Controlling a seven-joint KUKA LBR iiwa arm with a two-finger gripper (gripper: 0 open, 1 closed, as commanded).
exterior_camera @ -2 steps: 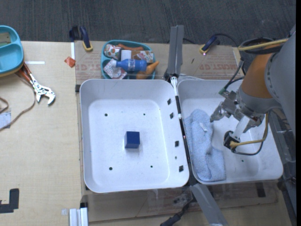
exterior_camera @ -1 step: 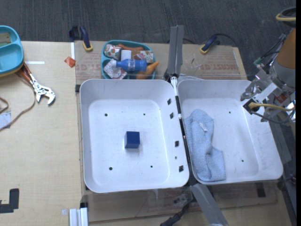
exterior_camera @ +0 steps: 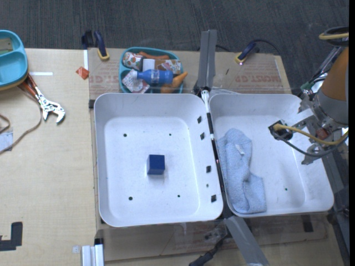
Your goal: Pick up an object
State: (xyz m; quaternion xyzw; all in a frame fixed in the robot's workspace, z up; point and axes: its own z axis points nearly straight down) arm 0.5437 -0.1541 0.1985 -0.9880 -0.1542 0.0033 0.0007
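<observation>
Blue cube (exterior_camera: 156, 164) is showing solid dark blue against the white left bin (exterior_camera: 111, 204). Cloth (exterior_camera: 241, 176), at 3 o'clock from it, is showing pale grey-blue in the white right bin (exterior_camera: 294, 195). Arm (exterior_camera: 336, 87) is showing orange.

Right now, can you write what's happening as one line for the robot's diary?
arm: over right bin's right edge | blue cube: left bin | light blue towel: right bin | nothing picked up yet
</observation>
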